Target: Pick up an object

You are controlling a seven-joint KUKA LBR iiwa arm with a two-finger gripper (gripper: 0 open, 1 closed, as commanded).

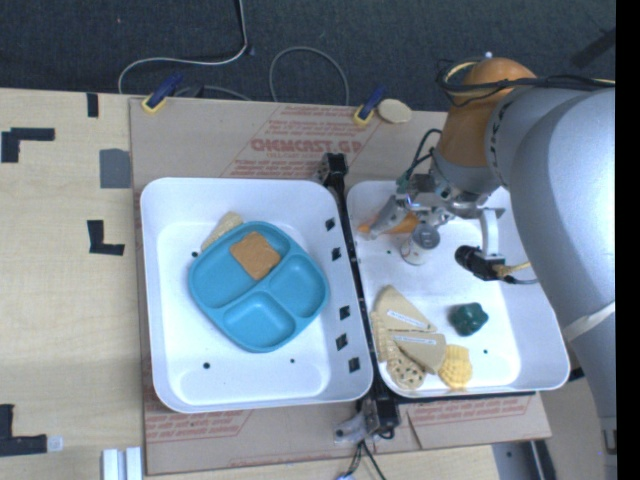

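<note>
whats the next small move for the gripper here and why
Probably a short drop straight down with a slight shift toward the orange piece. The gripper sits over the top of the right bin, right beside that piece, while the green object and the tan and yellow food items lie farther off along the bin's near side.

- I see a pale wooden bench [60, 298] marked with black tape.
- A brown cardboard sheet [290, 143] covers it.
- Dark carpet [120, 18] lies beyond, crossed by a white cable [240, 28].
</note>
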